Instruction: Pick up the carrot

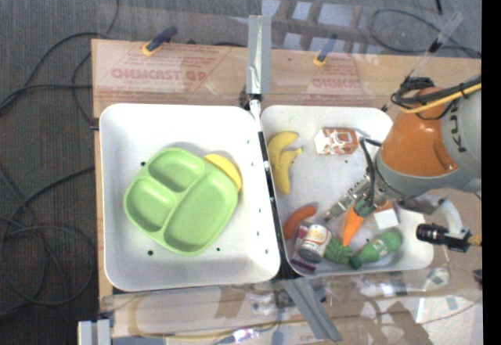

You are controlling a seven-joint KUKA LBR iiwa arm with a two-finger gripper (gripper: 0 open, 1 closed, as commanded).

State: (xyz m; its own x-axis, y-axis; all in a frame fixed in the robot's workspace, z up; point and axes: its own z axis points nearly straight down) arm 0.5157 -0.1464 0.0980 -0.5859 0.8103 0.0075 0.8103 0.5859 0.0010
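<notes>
Nearest the camera, along the near wall of the right-hand white bin (407, 261), lie a small labelled can (313, 242) and a green bottle-shaped toy (376, 248). Just beyond them is the small orange toy carrot with green top (351, 228), tilted, its leafy end up under the gripper (362, 201) and its tip pointing toward the can. Whether the jaws are spread or pinching it cannot be told; the orange-banded wrist hides them.

The carrot looks light, stiff and smooth, probably plastic, so it may slip or roll. A grip across its thicker upper half, near the green top, seems the safest hold, since the taper would squeeze out of a pinch lower down.

Crowding is the difficulty. An orange-red sausage-like piece (299, 220) sits to the left, the can and green toys (339, 251) touch or nearly touch the carrot's tip, and a yellow plastic banana (282, 157) and brown-and-white packet (338, 141) lie farther back. A green divided plate (182, 201) occupies the left bin, well apart.
</notes>
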